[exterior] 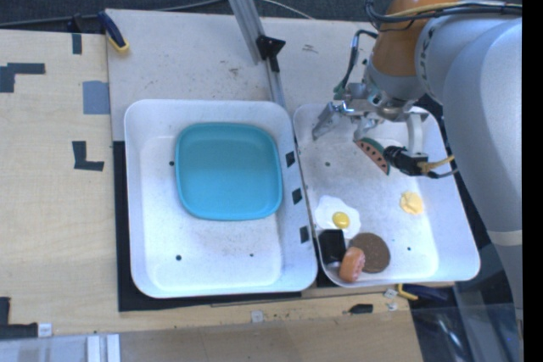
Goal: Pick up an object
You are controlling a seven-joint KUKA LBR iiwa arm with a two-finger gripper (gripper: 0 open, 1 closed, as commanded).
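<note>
Camera view is looking down on two shallow white plastic bins with rounded corners and scuffed, speckled floors. Lying in the left bin (153,267) is a glossy turquoise plate (228,171), square with softened corners. Sitting in the right bin (441,263) are several toy foods: a watermelon slice (372,153), a thin red wedge with dark seeds and a darker rind edge, is lying toward twelve o'clock of the bin; a fried egg (338,217) with a flat white and a domed yellow yolk is sitting toward eight o'clock; a round brown patty (373,252) (matte, faintly grainy), a small black block (331,244) and a smooth reddish sausage-like piece (351,264) are clustering toward seven o'clock, touching one another; a small pale yellow lump (412,203) is resting toward four o'clock.

Hanging over the twelve o'clock end of the right bin is the gripper (344,125), metallic and angular, with its two grey fingers spreading wide apart and nothing between them. One fingertip is pointing toward the bin's eleven o'clock corner; the other is hovering just beside the watermelon slice. A grey aluminium rail (242,0) is running down between the bins.
</note>
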